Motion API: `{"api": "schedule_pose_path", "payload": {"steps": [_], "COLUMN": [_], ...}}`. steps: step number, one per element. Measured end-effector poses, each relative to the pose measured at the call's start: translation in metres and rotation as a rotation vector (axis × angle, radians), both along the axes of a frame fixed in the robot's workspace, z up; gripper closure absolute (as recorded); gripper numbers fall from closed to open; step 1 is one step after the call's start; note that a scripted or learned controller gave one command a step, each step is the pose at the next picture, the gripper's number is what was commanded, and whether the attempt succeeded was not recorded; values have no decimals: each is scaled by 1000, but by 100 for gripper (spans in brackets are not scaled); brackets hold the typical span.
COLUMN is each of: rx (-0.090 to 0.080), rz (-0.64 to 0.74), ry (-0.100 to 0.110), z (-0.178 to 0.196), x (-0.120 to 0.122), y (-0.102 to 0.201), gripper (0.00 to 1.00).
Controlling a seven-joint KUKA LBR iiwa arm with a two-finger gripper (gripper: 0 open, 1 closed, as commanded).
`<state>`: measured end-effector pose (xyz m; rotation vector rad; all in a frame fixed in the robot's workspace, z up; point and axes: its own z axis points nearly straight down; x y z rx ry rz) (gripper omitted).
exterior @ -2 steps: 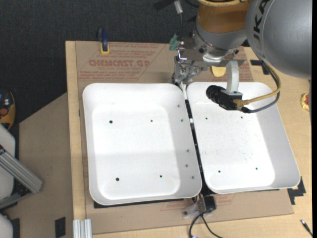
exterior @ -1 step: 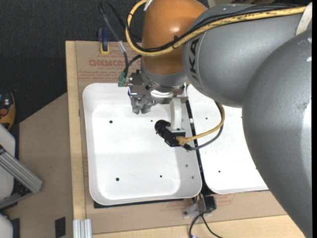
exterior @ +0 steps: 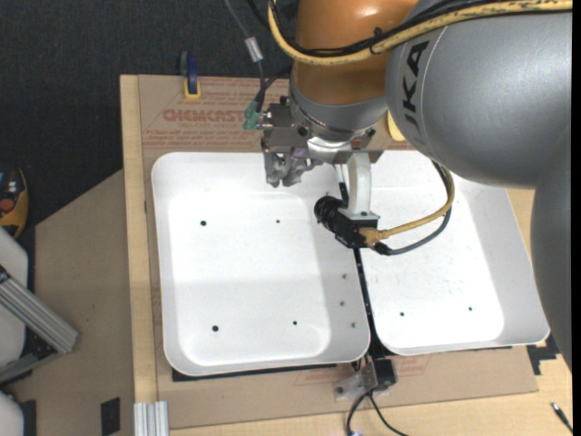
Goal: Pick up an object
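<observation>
Brown board printed with red lettering covers the bench (exterior: 145, 116), and the left bin (exterior: 182, 316) lies on it as the reference for everything else. The right bin (exterior: 454, 289) sits touching the left bin's right rim, so the 2 form one working field. The gripper (exterior: 283, 173) hangs low over the left bin's far edge, just inside its rim, pointing down; that posture suits a descent for a grasp, in my judgement. Whether it is spread or closed cannot be told, since the wrist hardware hides it from above. The arm (exterior: 490, 80) crosses above the right bin to reach the left bin, its orange band (exterior: 354, 16) beyond the left bin's far right corner. A yellow cable (exterior: 427, 221) loops right of the left bin. 4 dark dots (exterior: 203, 223) mark the left bin's floor. The object to pick I cannot locate; it may lie hidden under the gripper.
</observation>
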<state>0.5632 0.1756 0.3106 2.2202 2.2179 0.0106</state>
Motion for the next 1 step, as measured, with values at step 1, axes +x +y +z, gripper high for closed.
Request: {"api": "schedule_pose_path", "payload": {"steps": [1], "rx": [-3], "rz": [6], "ry": [15], "z": [-72], "x": [0], "y": [52], "gripper": [100]}}
